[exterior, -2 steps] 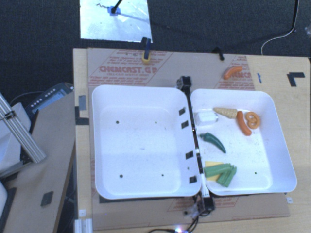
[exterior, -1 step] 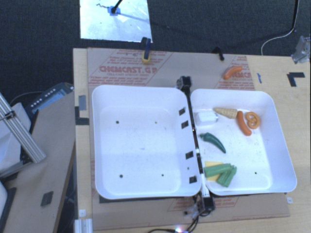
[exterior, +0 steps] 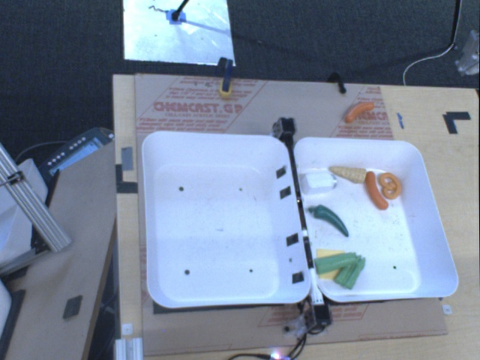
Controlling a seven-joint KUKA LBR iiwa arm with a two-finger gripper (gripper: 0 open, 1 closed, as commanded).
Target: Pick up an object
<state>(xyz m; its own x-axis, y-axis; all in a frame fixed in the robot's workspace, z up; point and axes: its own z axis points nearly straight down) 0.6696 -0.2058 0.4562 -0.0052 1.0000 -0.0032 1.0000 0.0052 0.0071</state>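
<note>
Curved dark-green pepper (exterior: pixel 328 219), right bin (exterior: pixel 421 227)

Glossy white plastic bins (exterior: pixel 217 145)

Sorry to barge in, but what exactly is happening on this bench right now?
A pick-up trial is set up, with nothing being handled at this moment. The right bin holds several toy foods: a green pepper, a green and yellow piece, an orange sausage, a pretzel, a cone and a small white item. Another orange sausage lies outside on the board behind that bin. The left bin sits alongside.
</note>
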